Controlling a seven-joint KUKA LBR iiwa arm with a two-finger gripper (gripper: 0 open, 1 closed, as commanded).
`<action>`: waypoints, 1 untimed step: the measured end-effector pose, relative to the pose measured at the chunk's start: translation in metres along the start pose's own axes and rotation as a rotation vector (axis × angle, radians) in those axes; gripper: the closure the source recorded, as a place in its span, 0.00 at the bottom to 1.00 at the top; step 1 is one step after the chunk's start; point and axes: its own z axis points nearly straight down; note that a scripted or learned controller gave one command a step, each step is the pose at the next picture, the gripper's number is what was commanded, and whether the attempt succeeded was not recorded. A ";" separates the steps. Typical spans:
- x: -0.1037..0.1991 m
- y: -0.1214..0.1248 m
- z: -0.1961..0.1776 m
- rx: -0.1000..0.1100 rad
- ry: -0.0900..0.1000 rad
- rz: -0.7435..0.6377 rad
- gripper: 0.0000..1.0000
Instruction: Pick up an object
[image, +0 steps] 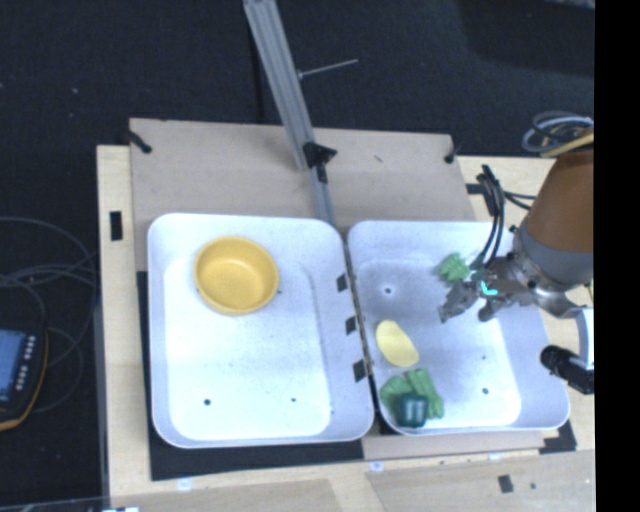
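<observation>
The arm's tool (462, 303) hangs low in the right bin (500, 400), apparently spread and gripping nothing, just below a small green object (452, 267) near the bin's far edge, poised for a pick.

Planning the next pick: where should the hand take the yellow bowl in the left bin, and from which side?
Take the yellow bowl by its rim, coming straight down from above. It sits upright with its opening up, so the thin rim offers a lip to straddle, one finger inside, one outside. It stands apart from the left bin walls, so any rim side looks reachable.
</observation>
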 end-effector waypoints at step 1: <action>0.000 0.000 0.000 0.000 0.000 0.000 0.00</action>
